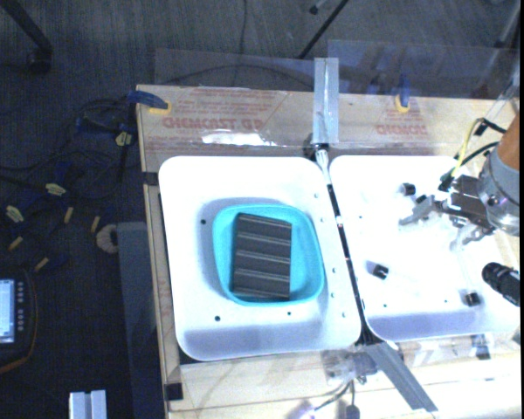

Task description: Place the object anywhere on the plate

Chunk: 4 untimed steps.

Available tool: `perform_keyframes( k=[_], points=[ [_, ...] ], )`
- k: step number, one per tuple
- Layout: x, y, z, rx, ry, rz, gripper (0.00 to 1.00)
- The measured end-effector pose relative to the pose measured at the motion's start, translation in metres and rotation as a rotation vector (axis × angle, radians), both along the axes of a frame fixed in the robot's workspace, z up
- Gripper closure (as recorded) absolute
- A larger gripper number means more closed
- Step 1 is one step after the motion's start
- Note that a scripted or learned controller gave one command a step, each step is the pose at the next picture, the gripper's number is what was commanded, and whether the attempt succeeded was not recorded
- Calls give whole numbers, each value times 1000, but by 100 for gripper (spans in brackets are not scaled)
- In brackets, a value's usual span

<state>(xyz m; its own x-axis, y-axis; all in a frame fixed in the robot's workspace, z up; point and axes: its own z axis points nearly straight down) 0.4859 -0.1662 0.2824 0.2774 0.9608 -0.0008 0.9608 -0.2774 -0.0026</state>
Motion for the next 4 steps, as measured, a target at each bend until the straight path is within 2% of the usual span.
perform_keyframes(
  k=[1,2,3,4],
  points=[
    [-1,-50,81,-4,-3,-42,0],
    [-2,-43,-47,-2,1,-477,0],
    [43,-53,87,-4,-1,-673,0],
    [-1,-58,152,-5,-3,-827,0]
  ],
)
